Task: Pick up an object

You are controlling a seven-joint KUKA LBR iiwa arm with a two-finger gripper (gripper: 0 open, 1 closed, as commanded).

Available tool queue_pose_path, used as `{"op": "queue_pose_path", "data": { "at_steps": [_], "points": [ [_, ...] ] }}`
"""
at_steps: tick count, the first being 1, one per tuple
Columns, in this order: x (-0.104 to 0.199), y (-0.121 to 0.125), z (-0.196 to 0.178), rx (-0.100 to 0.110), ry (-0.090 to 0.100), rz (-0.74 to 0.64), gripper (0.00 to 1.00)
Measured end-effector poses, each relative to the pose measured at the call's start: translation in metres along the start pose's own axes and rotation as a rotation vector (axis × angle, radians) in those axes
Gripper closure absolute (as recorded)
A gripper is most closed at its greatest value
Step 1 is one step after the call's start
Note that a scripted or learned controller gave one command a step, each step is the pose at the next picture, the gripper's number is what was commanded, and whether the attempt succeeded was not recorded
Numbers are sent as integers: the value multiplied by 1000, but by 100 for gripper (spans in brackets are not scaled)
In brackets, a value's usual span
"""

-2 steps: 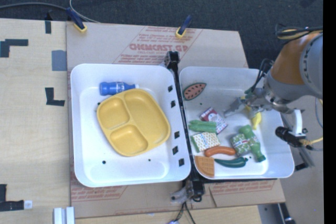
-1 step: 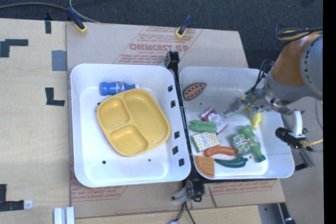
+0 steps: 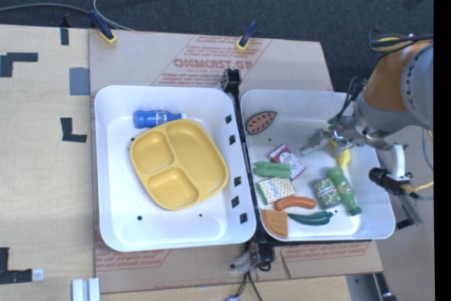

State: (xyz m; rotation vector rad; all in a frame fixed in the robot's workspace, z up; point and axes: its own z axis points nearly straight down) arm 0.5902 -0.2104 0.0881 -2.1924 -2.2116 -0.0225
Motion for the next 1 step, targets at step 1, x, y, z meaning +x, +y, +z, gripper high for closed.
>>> {"op": "queue_pose_path", "data": {
  "at_steps": [1],
  "points": [
    [-6, 1, -11, -15, -23, 0, 100]
  ]
}}
